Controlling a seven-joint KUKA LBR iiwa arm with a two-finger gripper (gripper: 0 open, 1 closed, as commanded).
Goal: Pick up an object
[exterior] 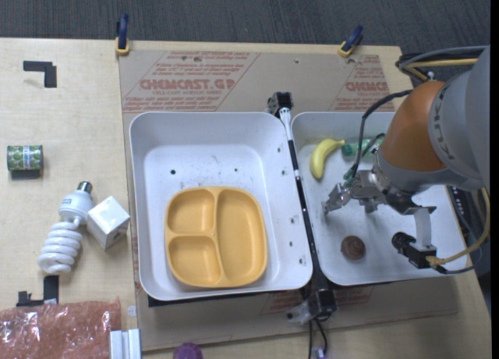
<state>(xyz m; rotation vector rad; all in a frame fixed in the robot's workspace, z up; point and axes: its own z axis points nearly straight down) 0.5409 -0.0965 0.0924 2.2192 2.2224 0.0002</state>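
Reaching in from the right, the arm (437,127) hangs its gripper (343,196) over the middle of the right bin (374,275); whether anything sits between its metal tips cannot be told from this slant. A yellow banana (323,156) lies near that bin's far left corner, beside something green (360,147). A small brown round object (353,247) rests near the front edge. The left bin (148,193) holds a yellow divided plate (215,236).
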